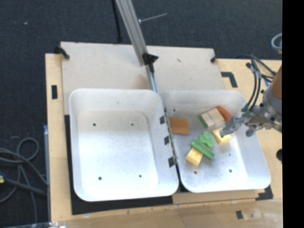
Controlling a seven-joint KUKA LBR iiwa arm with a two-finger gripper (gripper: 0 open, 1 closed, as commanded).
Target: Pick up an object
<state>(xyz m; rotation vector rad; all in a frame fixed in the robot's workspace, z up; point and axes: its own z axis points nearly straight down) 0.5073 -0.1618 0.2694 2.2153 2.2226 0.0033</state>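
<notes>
My gripper (237,126) hangs over the right side of the right bin (247,175), reaching in from the right edge. Its tip is right beside a small yellow piece (221,137) and just right of a tan block with green and orange ends (212,118). A green toy piece (204,144) lies on a yellow block (194,157) near the bin's middle. A brown block (179,126) rests by the bin's left wall. Nothing is visibly held.
The left bin (118,175) sits beside the right one, divided by their touching rims. A slanted metal post (135,30) rises behind the bins. Cables (256,80) hang near the arm at the right.
</notes>
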